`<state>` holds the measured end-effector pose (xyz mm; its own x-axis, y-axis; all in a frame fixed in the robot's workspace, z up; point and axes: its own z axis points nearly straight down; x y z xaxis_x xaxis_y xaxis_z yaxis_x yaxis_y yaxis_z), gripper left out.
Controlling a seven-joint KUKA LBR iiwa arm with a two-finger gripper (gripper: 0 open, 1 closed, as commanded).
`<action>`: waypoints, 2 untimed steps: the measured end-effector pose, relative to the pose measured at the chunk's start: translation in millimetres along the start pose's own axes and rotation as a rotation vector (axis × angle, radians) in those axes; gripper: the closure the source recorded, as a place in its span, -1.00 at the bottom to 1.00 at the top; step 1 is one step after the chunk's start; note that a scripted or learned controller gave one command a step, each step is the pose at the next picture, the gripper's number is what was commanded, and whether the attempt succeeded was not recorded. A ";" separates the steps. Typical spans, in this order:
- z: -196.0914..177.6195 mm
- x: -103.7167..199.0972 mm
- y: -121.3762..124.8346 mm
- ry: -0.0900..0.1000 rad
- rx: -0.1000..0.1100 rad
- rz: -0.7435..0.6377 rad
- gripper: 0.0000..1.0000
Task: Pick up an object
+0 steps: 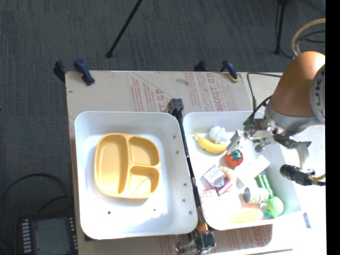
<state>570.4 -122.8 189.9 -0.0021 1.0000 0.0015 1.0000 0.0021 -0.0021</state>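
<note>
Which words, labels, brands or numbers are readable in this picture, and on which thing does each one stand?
Cardboard sheet under the bins: red printed lettering and lines, upside down and too blurred to read.
Small pink-and-white box in the right bin: printed label, too small to read.
Arm: dark letters at the picture's edge, cut off, not readable.
No text reads clearly.
</note>
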 end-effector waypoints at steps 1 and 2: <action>103.7 -14.3 8.9 0.001 0.004 0.003 -1.00; 92.5 -14.7 10.0 0.001 0.001 0.007 1.00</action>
<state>580.2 -137.3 97.3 0.0048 1.0000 0.0026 1.0000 -0.0048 -0.0032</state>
